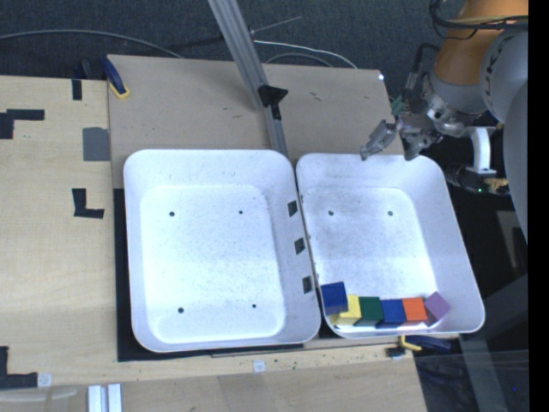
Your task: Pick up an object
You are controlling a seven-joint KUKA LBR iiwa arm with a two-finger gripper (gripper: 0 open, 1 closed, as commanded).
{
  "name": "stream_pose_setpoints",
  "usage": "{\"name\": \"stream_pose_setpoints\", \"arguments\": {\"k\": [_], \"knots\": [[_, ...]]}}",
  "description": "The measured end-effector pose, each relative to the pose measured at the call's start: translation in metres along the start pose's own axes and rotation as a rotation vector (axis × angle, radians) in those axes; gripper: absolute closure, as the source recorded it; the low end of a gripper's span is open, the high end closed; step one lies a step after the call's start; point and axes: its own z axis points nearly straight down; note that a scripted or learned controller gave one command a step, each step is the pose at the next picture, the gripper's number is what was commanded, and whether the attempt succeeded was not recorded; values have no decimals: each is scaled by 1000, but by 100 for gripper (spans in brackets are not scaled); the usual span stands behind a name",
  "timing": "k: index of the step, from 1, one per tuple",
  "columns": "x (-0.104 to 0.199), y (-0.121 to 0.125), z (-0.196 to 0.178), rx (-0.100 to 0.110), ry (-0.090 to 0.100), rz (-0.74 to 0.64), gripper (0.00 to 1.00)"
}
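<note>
A row of small blocks lies along the near wall of the right bin (446, 204): a blue block (333, 296) on a yellow one (348, 312), then a green block (370, 308), another blue block (392, 311), an orange block (414, 309) and a purple block (437, 305). My gripper (391, 142) hangs over the far rim of the right bin, well away from the blocks. Its fingers (374, 145) are spread open with nothing between them.
The left bin (137, 230) lies beside the right one, with black clips along the shared wall. A slanted metal rail (244, 50) rises behind the bins. Blue-and-yellow clamps sit at the bench's far left (116, 80) and near front (420, 343).
</note>
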Motion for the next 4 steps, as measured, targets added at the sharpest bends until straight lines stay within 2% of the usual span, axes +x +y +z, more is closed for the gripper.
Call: {"name": "stream_pose_setpoints", "arguments": {"k": [1,2,3,4], "knots": [[59,-1,104,8,3,-2,0],[154,-106,12,-4,4,-4,0],[151,-105,6,1,2,0,100],[43,-69,-27,-4,-3,7,100]]}}
